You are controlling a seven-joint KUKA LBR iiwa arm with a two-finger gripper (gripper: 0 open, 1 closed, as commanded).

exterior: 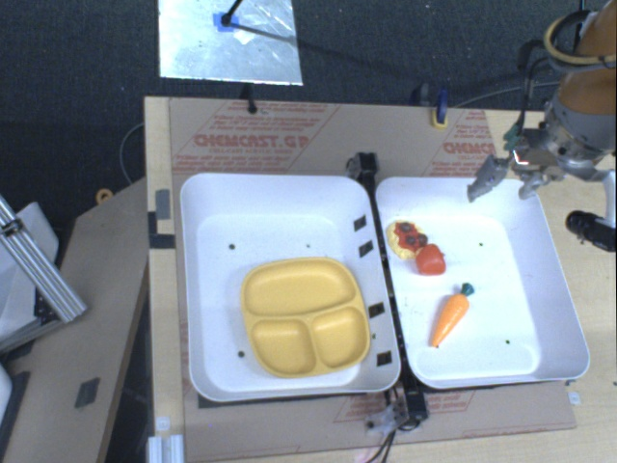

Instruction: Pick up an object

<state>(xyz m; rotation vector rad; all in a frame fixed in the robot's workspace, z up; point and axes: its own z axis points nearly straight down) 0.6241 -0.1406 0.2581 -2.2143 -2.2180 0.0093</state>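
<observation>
Orange carrot (448, 319) lies diagonally, green top seemingly toward upper right.

Two bins sit side by side on the surface (289, 128). The left bin (207, 258) holds a divided tray (305, 314) in its near right part. In the right bin (549, 278), a pizza slice (405, 236) lies far left, a tomato (430, 259) touching its near right side, and a carrot (450, 316) nearer, apart. The tool (505, 179) hangs above the right bin's far edge.
</observation>
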